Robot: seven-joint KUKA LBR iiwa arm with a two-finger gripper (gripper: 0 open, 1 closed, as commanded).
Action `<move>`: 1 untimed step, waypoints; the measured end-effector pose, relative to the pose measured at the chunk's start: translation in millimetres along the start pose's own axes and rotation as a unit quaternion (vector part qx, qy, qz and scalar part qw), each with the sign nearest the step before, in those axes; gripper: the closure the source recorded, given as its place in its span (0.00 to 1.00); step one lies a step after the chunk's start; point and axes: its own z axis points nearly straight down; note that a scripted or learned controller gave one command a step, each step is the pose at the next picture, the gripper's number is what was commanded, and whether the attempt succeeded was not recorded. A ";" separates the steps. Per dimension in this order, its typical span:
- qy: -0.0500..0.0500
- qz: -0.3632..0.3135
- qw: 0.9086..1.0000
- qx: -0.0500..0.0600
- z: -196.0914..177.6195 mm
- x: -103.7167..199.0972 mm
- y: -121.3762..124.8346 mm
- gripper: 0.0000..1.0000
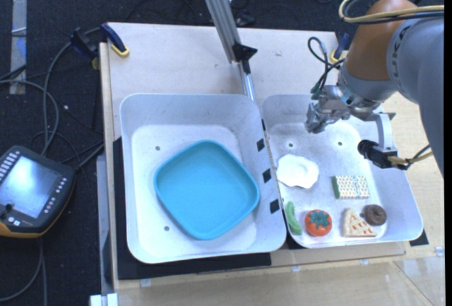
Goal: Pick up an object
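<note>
White and flat, a fried-egg toy (297, 172) is lying near the left wall of the right bin (402, 188), its yolk too pale to pick out. Along that bin's front edge a green piece (290, 217) is showing as a thin sliver against the wall, hard to identify, and beside it are sitting a red tomato-like toy (318, 222), a pizza-slice toy (357, 224) and a small brown doughnut (374, 214). A checkered green-and-white block (351, 186) is resting behind them. The gripper (316, 119) is hanging over the bin's back part, apart from every toy; whether it is spread or closed I cannot tell, since the wrist is hiding its tip. The left bin (138, 121) is carrying a blue tray (205, 189). The arm is running off the worktop's (176, 57) right edge.
</note>
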 end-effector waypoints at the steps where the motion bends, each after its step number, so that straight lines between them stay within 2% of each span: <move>1: 0.000 0.000 1.000 -0.001 -59.7 0.5 -6.3 1.00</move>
